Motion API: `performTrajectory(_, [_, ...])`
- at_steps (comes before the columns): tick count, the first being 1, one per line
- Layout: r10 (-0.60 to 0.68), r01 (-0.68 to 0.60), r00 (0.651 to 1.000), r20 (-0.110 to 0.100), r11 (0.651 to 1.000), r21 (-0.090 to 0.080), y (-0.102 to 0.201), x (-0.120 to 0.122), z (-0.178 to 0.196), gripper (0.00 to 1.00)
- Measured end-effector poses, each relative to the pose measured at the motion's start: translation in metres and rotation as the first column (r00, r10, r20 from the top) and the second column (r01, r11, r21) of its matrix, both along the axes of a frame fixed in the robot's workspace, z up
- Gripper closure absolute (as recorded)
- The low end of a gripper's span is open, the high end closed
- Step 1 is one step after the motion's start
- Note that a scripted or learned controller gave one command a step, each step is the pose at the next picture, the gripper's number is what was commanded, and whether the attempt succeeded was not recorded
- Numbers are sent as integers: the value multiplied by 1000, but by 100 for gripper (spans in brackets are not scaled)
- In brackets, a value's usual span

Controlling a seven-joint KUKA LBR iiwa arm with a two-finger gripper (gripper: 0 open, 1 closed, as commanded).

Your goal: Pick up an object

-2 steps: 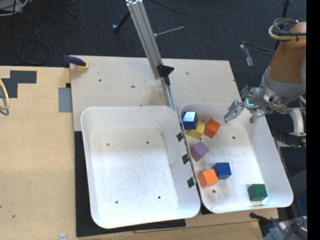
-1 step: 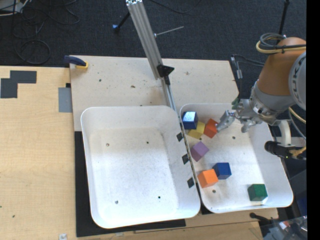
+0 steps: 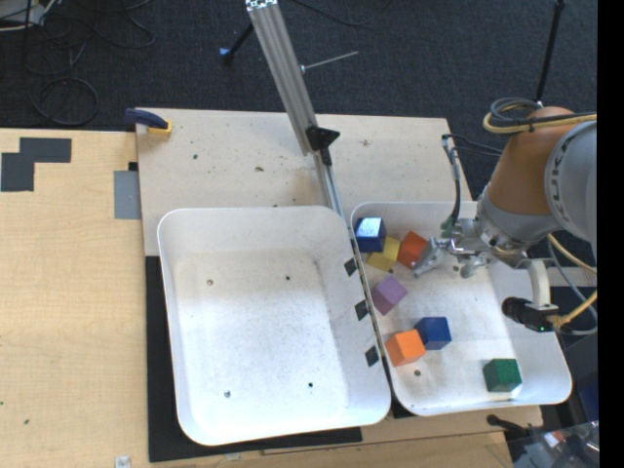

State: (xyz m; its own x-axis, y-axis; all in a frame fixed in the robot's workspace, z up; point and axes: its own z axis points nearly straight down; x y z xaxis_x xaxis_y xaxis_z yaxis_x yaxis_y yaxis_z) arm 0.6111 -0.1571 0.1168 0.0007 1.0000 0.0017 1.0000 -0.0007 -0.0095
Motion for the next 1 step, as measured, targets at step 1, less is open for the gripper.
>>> performTrajectory(1, [-1,1,1000,7,1000,-1,1,0,-27,0])
